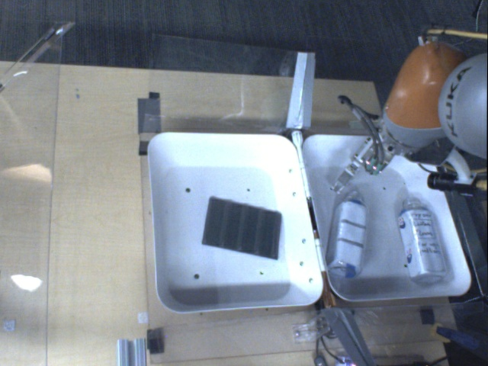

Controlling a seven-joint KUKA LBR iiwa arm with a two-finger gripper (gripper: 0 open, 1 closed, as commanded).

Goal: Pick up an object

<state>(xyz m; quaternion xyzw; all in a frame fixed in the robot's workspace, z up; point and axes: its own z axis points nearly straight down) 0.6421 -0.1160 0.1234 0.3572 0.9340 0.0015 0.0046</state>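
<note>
- Claw [352, 171] hung above the right bin [387, 284]; its opening could not be told.
- Left bin [164, 204] held a dark ribbed pad [242, 227].
- Two clear bottles [351, 233] [422, 239] lay in the right bin.
- Step judged: approach; next, descend onto the nearer bottle.

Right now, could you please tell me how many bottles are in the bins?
2, both lying in the right bin: one bottle on its left side below the tool, the other near its right wall. The arm may hide more.
</note>
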